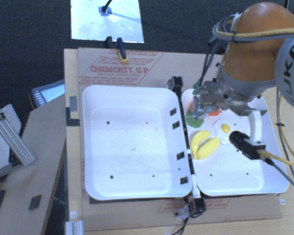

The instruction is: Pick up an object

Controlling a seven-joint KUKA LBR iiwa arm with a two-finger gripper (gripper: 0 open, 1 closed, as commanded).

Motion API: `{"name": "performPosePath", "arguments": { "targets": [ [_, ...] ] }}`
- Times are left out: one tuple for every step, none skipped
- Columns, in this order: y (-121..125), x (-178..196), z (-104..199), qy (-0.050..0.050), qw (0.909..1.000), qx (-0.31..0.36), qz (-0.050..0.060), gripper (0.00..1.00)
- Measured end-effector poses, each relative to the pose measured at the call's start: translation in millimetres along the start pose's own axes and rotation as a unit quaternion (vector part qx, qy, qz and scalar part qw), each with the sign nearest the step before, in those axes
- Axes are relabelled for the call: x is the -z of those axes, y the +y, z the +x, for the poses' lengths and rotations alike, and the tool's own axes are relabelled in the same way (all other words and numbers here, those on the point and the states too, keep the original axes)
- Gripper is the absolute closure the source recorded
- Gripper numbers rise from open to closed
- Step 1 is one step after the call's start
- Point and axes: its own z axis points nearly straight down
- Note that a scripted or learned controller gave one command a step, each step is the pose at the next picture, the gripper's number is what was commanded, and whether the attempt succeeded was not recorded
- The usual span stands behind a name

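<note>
worktop: pale wooden worktop [72,180] carried everything, with the two bins side by side, I'd guess so the arm could reach both.
sheet: brown cardboard sheet [137,65] lay under the bins. Its red print read "CHEMCAST G P", or near enough, since the last letters were fuzzy.
arm: grey robot arm with an orange band [257,38] came in from the right and leaned over the right bin. The letters "UKA" showed on its grey casing, cut off at the edge.
left bin: shallow white plastic left bin [132,131] had nothing in it, so probably the drop side.
right bin: shallow white plastic right bin [235,177] held all the toys, bunched toward its back left corner.
gripper: gripper [200,107] was down low, right over the green toy. Honestly couldn't tell how wide it was or whether it had hold of anything.
yellow toy: yellow banana-shaped plastic pieces [204,144] lay just in front of the gripper, near the divider.
green toy: flat green leafy toy [193,119] sat beneath the gripper, looking like the pick target.
egg: white fried-egg toy with a yellow yolk [225,129] lay just beside the yellow pieces.
orange bit: small orange-red piece [214,113] peeked out near the gripper.
</note>
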Motion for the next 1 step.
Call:
{"name": "performPosePath", "arguments": {
  "targets": [
    [-1.5, -8.4, -4.8, -0.002, 1.0, -0.005, 0.007, 0.0]
  ]
}}
